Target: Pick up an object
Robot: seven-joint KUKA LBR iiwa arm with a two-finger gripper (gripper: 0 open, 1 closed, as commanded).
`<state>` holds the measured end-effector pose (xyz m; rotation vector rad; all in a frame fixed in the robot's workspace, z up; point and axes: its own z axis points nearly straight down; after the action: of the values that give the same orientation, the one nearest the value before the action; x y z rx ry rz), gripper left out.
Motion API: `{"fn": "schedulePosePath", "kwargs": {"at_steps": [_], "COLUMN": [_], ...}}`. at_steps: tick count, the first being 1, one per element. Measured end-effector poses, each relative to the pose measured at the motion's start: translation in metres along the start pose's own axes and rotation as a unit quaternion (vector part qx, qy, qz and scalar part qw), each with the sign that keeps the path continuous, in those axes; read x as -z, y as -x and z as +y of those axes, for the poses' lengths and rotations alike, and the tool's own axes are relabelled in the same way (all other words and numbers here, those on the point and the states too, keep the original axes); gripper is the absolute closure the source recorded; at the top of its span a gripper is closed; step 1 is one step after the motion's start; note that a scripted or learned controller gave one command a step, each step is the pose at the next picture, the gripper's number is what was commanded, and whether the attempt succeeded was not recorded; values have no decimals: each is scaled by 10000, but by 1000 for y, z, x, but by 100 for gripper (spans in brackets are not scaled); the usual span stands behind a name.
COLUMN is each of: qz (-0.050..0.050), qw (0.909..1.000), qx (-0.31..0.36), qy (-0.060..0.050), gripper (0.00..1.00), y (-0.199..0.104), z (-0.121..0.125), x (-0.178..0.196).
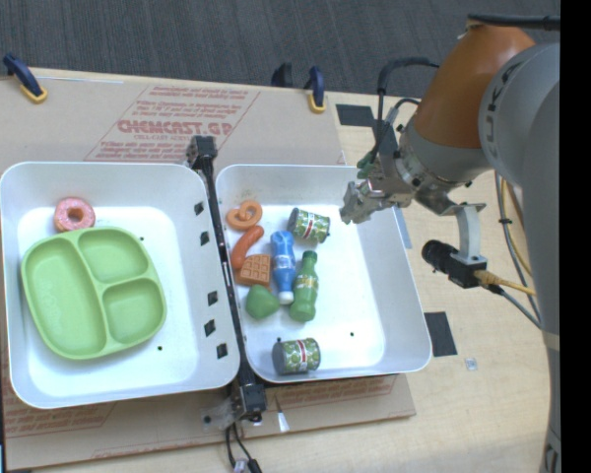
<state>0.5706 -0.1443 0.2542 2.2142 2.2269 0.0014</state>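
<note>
My gripper (359,206) hangs over the upper right part of the right bin (394,308), just right of a green-labelled can (309,226) lying on its side. Nothing can be made out in its grasp. Left of the can lie an orange ring-shaped piece (244,215) and an orange carrot-like piece (242,245). Below them sit a waffle square (256,269), a blue bottle (283,263), a green bottle (305,286) and a green pepper-like piece (261,304). A second can (295,355) rests near the bin's front wall.
The left bin (15,372) holds a green divided plate (94,289) and a pink donut (75,215). A black divider with clips (215,254) runs between the bins. The arm's cables and a black fitting (453,262) hang off the right bin's right side.
</note>
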Motion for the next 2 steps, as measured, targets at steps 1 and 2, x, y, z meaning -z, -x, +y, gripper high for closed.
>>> {"fn": "schedulePosePath", "kwargs": {"at_steps": [1, 2], "qz": [1, -13], "qw": [10000, 10000], "qx": [4, -7], "qy": [-5, 59], "gripper": [0, 0], "y": [0, 27], "z": [0, -75], "x": [0, -144]}}
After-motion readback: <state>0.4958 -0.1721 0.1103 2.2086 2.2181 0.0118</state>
